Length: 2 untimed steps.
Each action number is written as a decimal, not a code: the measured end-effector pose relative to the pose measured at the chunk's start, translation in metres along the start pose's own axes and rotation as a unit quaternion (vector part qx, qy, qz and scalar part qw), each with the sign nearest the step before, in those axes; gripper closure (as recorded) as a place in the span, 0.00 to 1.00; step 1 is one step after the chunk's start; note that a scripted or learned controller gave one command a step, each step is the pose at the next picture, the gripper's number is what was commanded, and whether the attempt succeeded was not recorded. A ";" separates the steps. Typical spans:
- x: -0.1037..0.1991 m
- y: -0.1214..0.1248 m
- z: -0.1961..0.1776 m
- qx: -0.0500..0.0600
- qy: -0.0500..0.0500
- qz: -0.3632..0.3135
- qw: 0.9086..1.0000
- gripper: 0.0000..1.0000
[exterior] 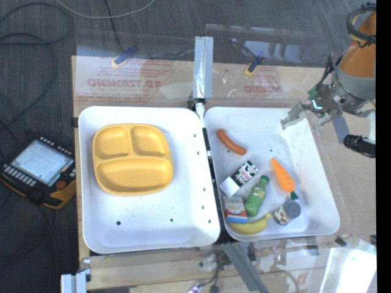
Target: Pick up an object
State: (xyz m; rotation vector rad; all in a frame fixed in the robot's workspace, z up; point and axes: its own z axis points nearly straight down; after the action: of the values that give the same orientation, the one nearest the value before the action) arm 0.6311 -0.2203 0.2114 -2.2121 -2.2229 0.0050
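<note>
- Tool: fingers spread wide, holding nothing, above the right bin's upper right corner.
- Carrot, hot dog, green bottle: inside that bin.
- Yellow tray: left bin.

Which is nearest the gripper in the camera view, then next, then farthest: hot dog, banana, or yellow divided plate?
Measured from the gripper, above the right bin's upper right corner:
1. Hot dog, in the upper left of the right bin.
2. Banana, at that bin's lower edge.
3. Yellow divided plate, in the left bin.
</note>
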 end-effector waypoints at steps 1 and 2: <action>0.010 -0.061 0.093 0.001 -0.001 0.034 0.999 0.00; 0.015 -0.082 0.121 -0.009 -0.001 -0.012 1.000 0.00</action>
State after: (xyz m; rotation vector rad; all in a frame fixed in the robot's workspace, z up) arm 0.5481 -0.2058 0.0908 -2.1955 -2.2583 -0.0134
